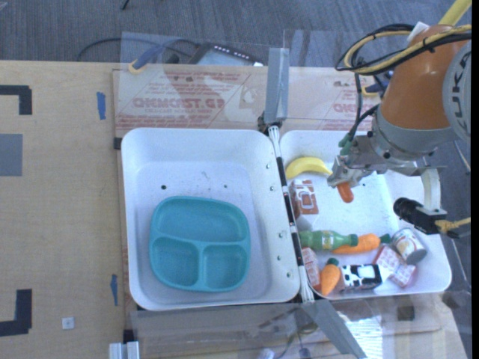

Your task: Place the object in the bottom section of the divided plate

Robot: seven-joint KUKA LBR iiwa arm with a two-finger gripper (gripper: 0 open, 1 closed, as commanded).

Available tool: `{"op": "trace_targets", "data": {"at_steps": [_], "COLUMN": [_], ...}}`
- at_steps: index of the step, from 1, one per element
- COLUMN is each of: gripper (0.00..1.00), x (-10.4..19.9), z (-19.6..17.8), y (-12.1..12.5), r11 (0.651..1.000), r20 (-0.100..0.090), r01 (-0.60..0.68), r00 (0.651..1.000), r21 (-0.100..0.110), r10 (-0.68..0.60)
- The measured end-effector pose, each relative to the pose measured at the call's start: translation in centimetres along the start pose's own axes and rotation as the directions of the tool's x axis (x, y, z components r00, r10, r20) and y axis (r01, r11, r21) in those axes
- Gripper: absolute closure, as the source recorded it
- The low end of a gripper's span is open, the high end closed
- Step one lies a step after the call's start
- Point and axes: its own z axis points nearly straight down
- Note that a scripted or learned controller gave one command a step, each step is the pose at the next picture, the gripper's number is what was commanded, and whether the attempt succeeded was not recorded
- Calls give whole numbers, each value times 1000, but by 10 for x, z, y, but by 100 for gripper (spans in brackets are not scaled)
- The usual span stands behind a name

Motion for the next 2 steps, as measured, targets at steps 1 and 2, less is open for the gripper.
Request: {"op": "trace_targets", "data": {"at_steps": [1,2], "gripper": [100,100], "x": [64,135], "z": [44,2], "y": [30,26], "r11": [976,899], "r20": [-1,1], "r01": [216,438], "r00": [976,899], "r21": [1,-3], "r10": [-216,-438]}}
